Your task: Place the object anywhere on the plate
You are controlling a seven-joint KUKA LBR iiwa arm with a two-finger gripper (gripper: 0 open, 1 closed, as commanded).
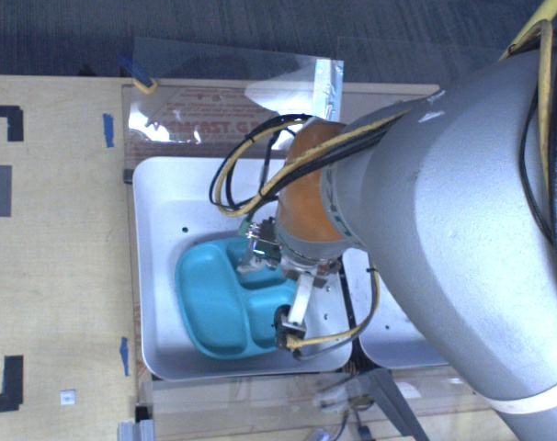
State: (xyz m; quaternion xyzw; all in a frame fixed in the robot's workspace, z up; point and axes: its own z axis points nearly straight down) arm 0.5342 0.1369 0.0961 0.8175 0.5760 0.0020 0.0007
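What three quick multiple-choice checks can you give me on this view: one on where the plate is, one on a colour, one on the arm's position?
1. Where does the plate lie?
A. In the left bin
B. On the wooden bench
C. On the floor

2. What colour is the plate?
A. Red
B. Turquoise blue
C. Black

3. Where is the arm now?
A. Parked over the wooden bench at left
B. Reaching over the plate's right side
C. Raised over the floor at top

Answers: 1 A, the white bin's walls surround the plate. 2 B, its whole surface is turquoise blue. 3 B, the wrist with the orange band hangs over the plate's right part.
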